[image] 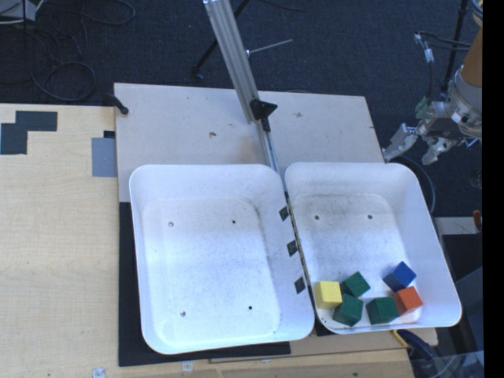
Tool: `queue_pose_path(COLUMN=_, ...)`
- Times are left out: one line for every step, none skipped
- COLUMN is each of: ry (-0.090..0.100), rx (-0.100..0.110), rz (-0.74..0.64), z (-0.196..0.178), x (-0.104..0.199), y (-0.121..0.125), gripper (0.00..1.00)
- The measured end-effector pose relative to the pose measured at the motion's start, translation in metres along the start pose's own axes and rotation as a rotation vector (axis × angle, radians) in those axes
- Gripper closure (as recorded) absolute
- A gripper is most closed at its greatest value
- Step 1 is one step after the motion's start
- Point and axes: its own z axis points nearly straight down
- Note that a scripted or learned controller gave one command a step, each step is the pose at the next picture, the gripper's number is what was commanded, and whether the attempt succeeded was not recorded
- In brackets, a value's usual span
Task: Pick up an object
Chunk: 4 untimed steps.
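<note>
Camera view puts the end effector [417, 142] at about two o'clock, above the far right corner of the right bin [370, 183], its fingers spread apart with nothing between them. Six blocks cluster at five o'clock in that bin's near corner: a yellow block [328, 293], three green blocks [356, 283], a blue block [400, 275] and an orange block [408, 298]. At nine o'clock sits the left bin [205, 179].

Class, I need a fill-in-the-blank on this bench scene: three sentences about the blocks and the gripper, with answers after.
1. All the blocks lie in the ____ bin.
2. The number of green blocks is ____.
3. The gripper hangs beyond the far ____ corner of that bin.

Missing words: right; three; right
</note>
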Motion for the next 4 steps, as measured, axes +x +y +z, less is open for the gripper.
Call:
queue_pose_path(ry=0.002, rx=0.006, rz=0.005, z=0.141, x=0.029, y=0.010, gripper=0.00)
queue_pose_path(ry=0.000, rx=-0.002, rz=0.005, z=0.187, x=0.074, y=-0.011, gripper=0.00)
queue_pose_path(ry=-0.003, rx=-0.009, rz=0.008, z=0.059, x=0.045, y=-0.049, gripper=0.00)
queue_pose_path(ry=0.002, rx=0.006, rz=0.004, z=0.178, x=0.042, y=-0.022, gripper=0.00)
